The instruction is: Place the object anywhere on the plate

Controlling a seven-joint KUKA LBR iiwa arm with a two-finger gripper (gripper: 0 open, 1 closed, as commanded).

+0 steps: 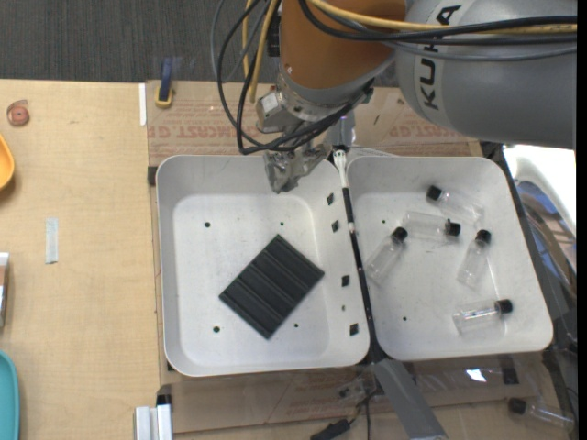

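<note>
Here, the vials lie scattered in the right bin [527, 246]: five small clear tubes with black caps, none of them touching the gripper. One vial [386, 250] lies near the bin's left wall, slanted, its cap pointing up and right; a second [431, 224] lies across the middle towards the far edge; a third [447, 200] sits close to the far edge; a fourth [475, 257] stands off towards the right wall; a fifth [481, 313] lies near the near right corner, cap to the right. The black ribbed plate [272, 285] rests flat in the left bin [174, 273], turned like a diamond, about at the middle of its floor (somewhat towards the near edge). The gripper [287, 170] hangs over the left bin's far edge, near the wall shared by the two bins, well apart from every vial and beyond the plate. Nothing shows between its fingers; whether they stand apart or together cannot be told. Above it rises the orange band of the arm [495, 44], wrapped in cables.
</note>
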